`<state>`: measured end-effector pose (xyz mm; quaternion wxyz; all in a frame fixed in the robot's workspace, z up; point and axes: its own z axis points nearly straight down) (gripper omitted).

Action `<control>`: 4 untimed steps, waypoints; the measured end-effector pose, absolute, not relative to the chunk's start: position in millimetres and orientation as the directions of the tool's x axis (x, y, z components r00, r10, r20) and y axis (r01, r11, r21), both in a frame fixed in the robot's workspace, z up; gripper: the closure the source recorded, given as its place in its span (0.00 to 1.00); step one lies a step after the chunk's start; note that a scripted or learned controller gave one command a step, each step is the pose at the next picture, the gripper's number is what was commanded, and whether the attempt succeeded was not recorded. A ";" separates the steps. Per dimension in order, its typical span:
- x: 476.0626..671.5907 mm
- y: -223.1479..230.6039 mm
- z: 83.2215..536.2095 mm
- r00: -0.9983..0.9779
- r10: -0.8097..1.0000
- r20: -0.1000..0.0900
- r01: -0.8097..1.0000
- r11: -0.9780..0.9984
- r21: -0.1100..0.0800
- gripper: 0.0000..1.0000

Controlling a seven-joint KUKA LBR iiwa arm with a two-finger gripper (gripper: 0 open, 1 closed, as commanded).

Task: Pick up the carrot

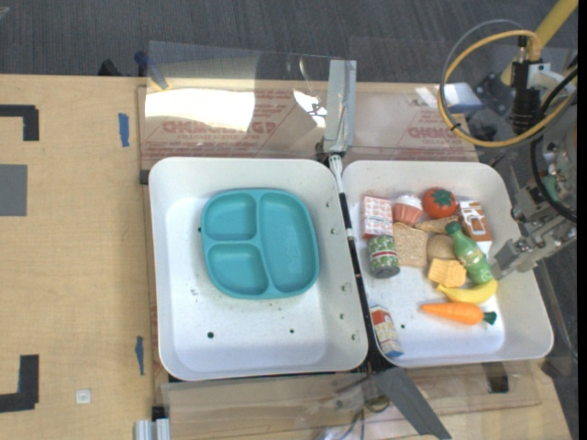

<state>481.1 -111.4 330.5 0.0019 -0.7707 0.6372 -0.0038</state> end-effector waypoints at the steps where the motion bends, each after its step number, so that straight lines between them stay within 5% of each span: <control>1: 480.8 -108.1 327.8 0.194 -0.981 -0.003 -0.981 -0.194 -0.002 0.00; 2: 515.4 -99.3 166.4 0.231 -0.973 -0.012 -0.973 -0.232 0.011 0.00; 3: 508.3 -111.0 94.4 0.304 -0.953 0.009 -0.953 -0.304 -0.011 0.00; 4: 481.5 -130.2 86.9 0.259 -0.966 0.000 -0.966 -0.259 -0.005 0.00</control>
